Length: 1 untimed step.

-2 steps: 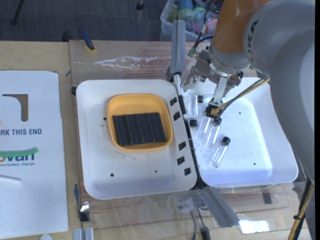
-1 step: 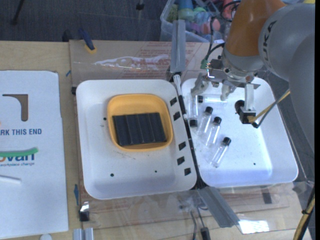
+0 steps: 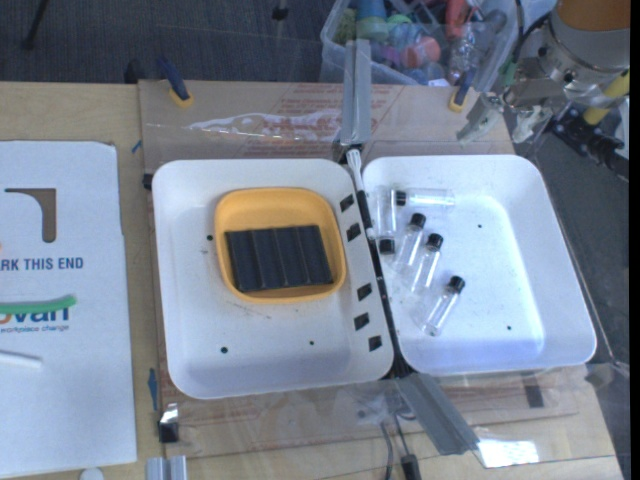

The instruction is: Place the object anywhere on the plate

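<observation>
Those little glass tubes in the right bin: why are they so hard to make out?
In the camera view, the clear vials nearly vanish against the white bin, so mainly their black caps stand out; lighting is soft and even with faint shadows, and the arm at the top right looks slightly blurred.

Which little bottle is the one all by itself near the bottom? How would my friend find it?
Look in the right white bin, where clear little vials with black caps lie. Most sit close together near the divider at its upper left. The one you mean is the lowest vial, lying slanted apart from the rest, its black cap pointing up and right.
</observation>
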Available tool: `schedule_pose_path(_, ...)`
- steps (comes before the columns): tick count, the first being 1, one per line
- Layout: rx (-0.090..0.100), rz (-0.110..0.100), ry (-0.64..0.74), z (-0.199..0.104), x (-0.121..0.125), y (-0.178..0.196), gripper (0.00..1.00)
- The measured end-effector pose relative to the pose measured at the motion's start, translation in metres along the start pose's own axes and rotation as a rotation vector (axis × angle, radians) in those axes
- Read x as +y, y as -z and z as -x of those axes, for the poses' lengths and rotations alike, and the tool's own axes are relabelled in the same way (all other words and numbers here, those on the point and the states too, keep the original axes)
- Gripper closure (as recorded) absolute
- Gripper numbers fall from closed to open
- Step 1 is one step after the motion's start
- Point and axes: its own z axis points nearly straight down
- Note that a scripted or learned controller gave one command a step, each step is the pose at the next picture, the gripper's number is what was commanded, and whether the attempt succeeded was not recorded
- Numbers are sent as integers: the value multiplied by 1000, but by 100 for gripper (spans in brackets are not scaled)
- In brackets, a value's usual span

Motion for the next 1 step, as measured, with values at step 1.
schedule_pose_path(1,0,4,-2,0,1,10,100)
